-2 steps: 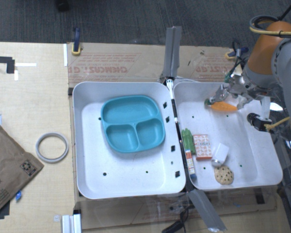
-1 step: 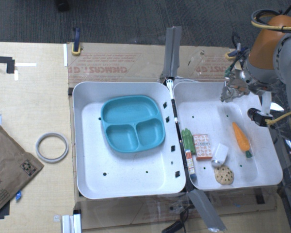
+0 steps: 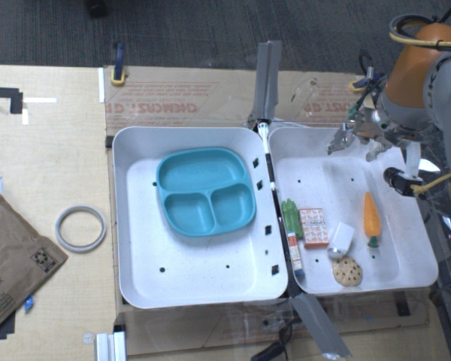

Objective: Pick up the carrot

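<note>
Carrot [image 3: 371, 216] in right bin (near right wall), below end effector [image 3: 355, 141], fingers spread, holding nothing.

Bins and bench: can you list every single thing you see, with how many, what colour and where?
bins: 2, white, side by side on the bench
divided plate: 1, teal, in the left bin
carrot: 1, orange with a green top, right bin, near its right wall
green vegetable: 1, green, right bin, along the divider
small box: 1, red and white, beside the green vegetable
white block: 1, white, right of the small box
cookie: 1, brown, right bin's front
tape roll: 1, grey, on the bench left of the bins
gripper: 1, grey, over the right bin's back edge, apart from the carrot
</note>
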`<state>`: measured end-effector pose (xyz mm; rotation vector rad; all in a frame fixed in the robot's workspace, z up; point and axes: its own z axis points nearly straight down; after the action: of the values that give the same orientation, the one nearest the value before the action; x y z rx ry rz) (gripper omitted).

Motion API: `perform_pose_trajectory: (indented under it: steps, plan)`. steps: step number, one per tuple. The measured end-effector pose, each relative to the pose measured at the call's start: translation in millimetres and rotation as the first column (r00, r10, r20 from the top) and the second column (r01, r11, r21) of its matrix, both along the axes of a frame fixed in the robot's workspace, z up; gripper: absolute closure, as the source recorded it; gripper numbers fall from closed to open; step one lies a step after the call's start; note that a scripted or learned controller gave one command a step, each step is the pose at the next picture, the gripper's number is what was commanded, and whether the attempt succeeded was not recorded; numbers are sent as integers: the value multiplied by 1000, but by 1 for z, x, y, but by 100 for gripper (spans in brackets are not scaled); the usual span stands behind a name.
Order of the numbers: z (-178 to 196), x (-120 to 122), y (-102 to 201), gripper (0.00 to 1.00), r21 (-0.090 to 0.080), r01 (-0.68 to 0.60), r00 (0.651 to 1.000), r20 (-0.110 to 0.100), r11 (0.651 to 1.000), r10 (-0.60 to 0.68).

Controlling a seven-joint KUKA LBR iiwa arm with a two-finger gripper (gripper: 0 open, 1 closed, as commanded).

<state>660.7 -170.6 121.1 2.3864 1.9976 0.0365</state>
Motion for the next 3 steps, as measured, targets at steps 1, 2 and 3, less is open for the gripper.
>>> perform_pose_trajectory:
  steps: [1, 2, 3]
  plan:
    - [-30, -50, -13, 0, 7, 179, 983, -39, 984, -178]
    - [-30, -103, -14, 0, 7, 222, 974, -40, 975, -221]
    - [-28, -85, 9, 0, 7, 3, 999, -37, 1000, -3]
